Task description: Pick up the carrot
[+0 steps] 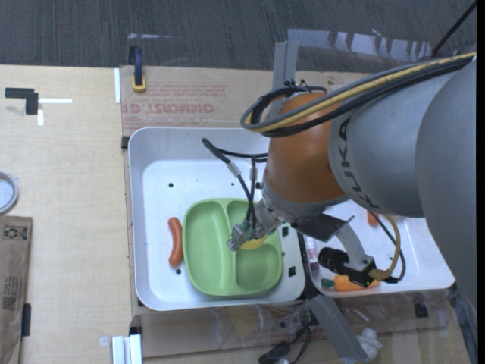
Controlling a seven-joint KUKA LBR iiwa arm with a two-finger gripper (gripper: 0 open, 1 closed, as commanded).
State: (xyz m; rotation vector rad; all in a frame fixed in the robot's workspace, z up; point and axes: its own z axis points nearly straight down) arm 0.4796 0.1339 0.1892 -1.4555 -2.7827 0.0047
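The carrot [350,283], orange with a green end, lies at the front edge of the right bin [424,279], partly hidden by the arm's cable. My gripper [242,238] hangs in the left bin [148,203], low over the middle of a green divided plate [208,256]. A small yellow thing [255,243] sits right at the gripper's tip on the plate; whether it is gripped cannot be told. The carrot is well to the right of the gripper, apart from it.
An orange-red sausage [175,242] lies on the left bin's floor, just left of the plate. A small orange piece [372,219] shows in the right bin beside the arm. The arm's bulk covers most of the right bin.
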